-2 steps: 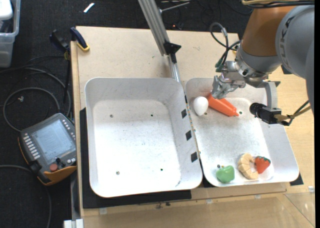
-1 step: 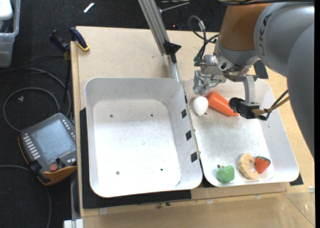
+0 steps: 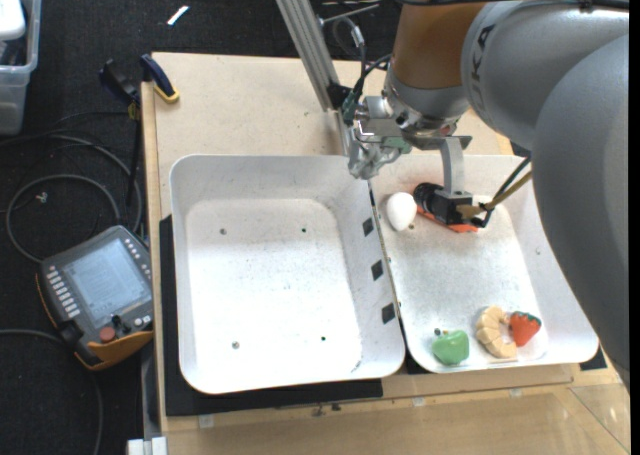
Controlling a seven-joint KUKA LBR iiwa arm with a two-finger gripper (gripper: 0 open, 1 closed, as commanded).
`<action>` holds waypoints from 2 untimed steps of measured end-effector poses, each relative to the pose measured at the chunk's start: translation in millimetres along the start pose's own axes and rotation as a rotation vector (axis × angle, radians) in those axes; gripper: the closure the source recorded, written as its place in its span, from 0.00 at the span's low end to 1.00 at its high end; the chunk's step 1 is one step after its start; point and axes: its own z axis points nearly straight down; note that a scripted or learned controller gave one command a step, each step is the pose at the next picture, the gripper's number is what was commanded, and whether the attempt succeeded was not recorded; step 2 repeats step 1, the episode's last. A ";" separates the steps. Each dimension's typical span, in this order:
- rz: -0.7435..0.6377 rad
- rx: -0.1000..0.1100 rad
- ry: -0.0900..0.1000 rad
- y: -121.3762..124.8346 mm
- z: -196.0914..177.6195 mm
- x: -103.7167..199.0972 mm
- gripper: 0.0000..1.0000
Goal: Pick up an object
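Note:
My gripper [image 3: 362, 165] hangs over the far rim where the two bins meet, just above the right bin's back left corner. Nothing shows between its tips. A white egg-shaped object [image 3: 400, 211] lies in the right bin [image 3: 470, 273], a little to the right of and nearer than the gripper. A red-orange sliver [image 3: 459, 225] peeks out further right, mostly hidden. Near the front edge of the right bin lie a green object [image 3: 451, 347], a beige lumpy object [image 3: 493, 331] and a red strawberry-like object [image 3: 526, 325].
The left bin [image 3: 265, 273] is bare white with a few dark specks. A slanted metal bar [image 3: 300, 23] rises behind the gripper. A pendant controller [image 3: 98, 288] lies on the floor to the left.

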 end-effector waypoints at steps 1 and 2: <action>0.001 0.001 -0.001 8.8 1.7 47.2 1.00; 0.001 0.001 -0.001 8.8 1.7 47.2 1.00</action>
